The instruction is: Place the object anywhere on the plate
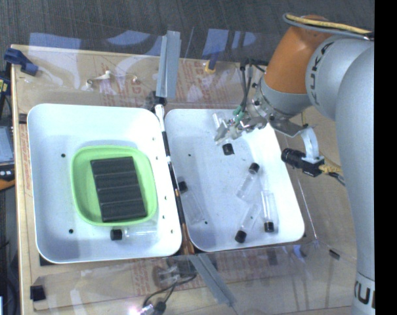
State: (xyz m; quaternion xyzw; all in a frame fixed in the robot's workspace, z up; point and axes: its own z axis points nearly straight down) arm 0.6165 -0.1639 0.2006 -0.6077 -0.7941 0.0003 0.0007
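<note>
Two-finger gripper (226, 131) on grey KUKA arm w/ orange wrist band (291, 64), poised over the upper part of the right shallow white bin (287, 176); whether it is open or closed cannot be told at this res., and nothing is visibly held. Just below the tool tip lies a small black cap-like piece (228, 149), apart from the tool as far as can be judged. Further down the same bin lie several clear plastic tubes w/ black caps: one (248, 179) near centre, one (268, 209) toward the right wall, one (246, 227) near the lower edge. Which of these is the task's object is not certain; all lie in the right bin, well apart from the target. Target: lime-green rounded-square plate (81, 176) in the left shallow white bin (47, 130), carrying a dark ribbed rectangular block (118, 189) at its centre; a clear capped tube (129, 231) lies just beside the plate's lower rim. Step in hand, by judgement: approach and pick. To do it well: centre over one item only, align the closing direction across a tube's short axis, descend clear of neighbours and bin wall, confirm hold before lifting, then cross the divider (172, 176) high enough and release over bare green rim area, not on the block's edge, since round tubes may roll.
</note>
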